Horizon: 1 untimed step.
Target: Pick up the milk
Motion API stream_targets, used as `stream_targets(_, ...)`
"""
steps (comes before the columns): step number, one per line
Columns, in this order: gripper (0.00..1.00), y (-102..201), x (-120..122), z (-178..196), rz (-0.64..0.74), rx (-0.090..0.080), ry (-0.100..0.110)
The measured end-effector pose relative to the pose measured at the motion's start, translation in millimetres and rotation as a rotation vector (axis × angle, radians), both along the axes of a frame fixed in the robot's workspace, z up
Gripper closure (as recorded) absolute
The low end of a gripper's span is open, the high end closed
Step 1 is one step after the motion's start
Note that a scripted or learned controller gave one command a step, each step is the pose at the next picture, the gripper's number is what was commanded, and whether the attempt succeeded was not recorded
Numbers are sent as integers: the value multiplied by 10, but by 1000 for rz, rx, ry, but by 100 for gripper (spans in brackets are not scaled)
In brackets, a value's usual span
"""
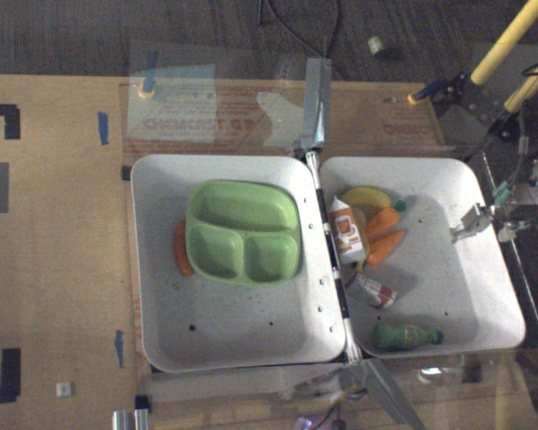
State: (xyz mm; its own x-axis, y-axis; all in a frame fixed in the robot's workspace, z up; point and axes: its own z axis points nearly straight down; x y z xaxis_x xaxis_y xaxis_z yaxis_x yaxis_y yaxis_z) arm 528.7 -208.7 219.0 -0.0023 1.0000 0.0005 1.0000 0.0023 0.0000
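— Where does the milk (345, 230) lie?
— In my right bin (484, 316), against the divider wall, long axis running up-down, well left of my gripper (471, 224).
— Jaw state?
— Cannot tell.

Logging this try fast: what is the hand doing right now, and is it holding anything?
Hand: over the right bin's right side, apart from the milk; open or shut cannot be told.

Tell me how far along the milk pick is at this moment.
Nothing looks done: the milk carton lies against the right bin's left wall, beside two carrots and a banana. In hand: the end effector sits over the bin's right side, apart from the carton, holding nothing visible. Left: reach across, grasp and lift.
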Motion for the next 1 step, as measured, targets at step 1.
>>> stream_targets(1, 0, 218, -488, -58, 56, 0, 0)
